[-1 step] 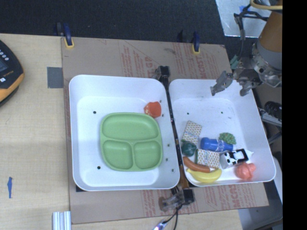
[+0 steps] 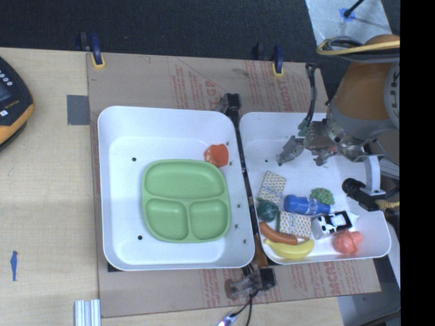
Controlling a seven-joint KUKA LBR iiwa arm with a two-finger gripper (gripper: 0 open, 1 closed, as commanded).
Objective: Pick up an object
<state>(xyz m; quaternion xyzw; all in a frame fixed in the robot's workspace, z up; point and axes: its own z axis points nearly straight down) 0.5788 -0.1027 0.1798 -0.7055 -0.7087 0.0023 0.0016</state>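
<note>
My gripper (image 2: pixel 302 158) hovers over the back part of the right bin (image 2: pixel 253 131). Its fingers are spread open and nothing sits between them. Just in front of it lies a checkered sachet (image 2: pixel 273 184). Further forward are a blue toy (image 2: pixel 304 204), a green broccoli piece (image 2: pixel 322 196), a dark green lump (image 2: pixel 266 210), a second checkered sachet (image 2: pixel 295 223), a sausage (image 2: pixel 277 233), a banana (image 2: pixel 292 250), a black-and-white toy (image 2: pixel 333 223) and a pink-red fruit (image 2: pixel 346 242).
The left bin (image 2: pixel 109 182) holds a green divided plate (image 2: pixel 185 200) and a small orange-red toy (image 2: pixel 217 155) by its back right corner. The grey arm (image 2: pixel 363 97) stands over the right bin's back right. A yellow-black device (image 2: pixel 10 107) lies at the far left.
</note>
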